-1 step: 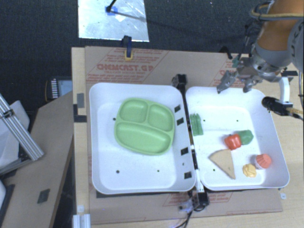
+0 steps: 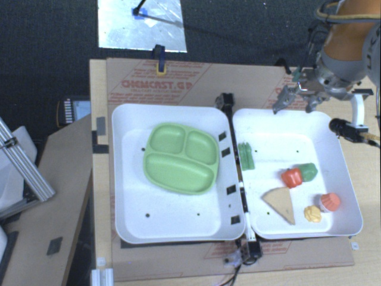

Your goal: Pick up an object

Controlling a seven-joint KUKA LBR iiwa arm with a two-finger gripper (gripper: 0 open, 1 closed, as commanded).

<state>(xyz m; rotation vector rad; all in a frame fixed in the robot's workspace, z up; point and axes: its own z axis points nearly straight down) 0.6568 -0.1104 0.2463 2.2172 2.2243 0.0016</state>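
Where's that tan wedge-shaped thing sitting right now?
The tan wedge lies in the right bin, near its front edge, just below the red and green pepper toy and left of the yellow piece.

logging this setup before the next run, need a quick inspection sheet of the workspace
surface: two shallow white bins, left bin, right bin, on a brown board
job's things: in right bin: green flat strip, red-and-green pepper toy, tan wedge, yellow lump, orange-white piece
clutter: green three-compartment tray in left bin
grippers: gripper above right bin's far edge, holding nothing
cables: wires at front edge
surroundings: foil sheet
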